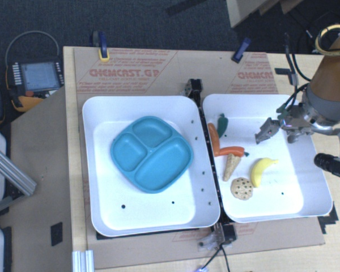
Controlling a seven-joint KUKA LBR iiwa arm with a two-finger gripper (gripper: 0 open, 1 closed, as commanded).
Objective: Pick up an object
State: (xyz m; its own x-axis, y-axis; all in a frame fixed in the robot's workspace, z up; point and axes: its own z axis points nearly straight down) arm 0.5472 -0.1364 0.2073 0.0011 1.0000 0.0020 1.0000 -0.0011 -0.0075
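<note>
Here, in the camera view, two white bins sit side by side on the bench. The left bin [96, 208] holds a blue plate [152, 153] with three parts, lying flat near the middle. The right bin [306, 203] holds the small things to pick from. A carrot [213, 139] lies along the left wall, with a dark green piece [222, 123] just beside it and a red pepper [230, 151] crossing near it. A tan stick-like piece [230, 166] lies below the pepper, a round cookie [241, 188] sits near the front edge, and a yellow banana [261, 170] lies close to the middle. They are bunched on the left side, probably just where they fell. The gripper [267, 132] hangs over the back part of the right bin, above the banana, with nothing between its fingers. I cannot tell how wide it is set. It seems ready to go down for the banana or the pepper, I think.
</note>
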